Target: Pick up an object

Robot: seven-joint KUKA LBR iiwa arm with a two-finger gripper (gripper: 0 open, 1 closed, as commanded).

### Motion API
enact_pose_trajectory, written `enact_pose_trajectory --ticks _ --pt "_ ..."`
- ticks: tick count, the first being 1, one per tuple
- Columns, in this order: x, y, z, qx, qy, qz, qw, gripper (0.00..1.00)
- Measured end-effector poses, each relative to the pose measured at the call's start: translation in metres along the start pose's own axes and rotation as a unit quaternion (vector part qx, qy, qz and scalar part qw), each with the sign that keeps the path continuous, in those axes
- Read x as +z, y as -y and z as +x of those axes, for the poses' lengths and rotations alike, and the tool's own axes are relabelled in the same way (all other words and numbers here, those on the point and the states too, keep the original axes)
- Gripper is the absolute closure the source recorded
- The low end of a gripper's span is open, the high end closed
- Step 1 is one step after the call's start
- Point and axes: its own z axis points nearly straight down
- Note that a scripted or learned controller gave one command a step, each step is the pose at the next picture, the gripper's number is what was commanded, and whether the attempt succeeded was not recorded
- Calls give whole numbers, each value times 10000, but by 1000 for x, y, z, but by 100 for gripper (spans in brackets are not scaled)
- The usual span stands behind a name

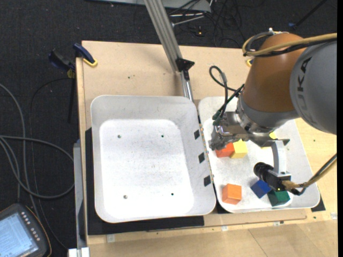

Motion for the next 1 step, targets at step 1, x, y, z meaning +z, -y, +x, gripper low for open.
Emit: enact_pose_trajectory --ticks 1 --pt "20 1 49 7 2 21 10000 100"
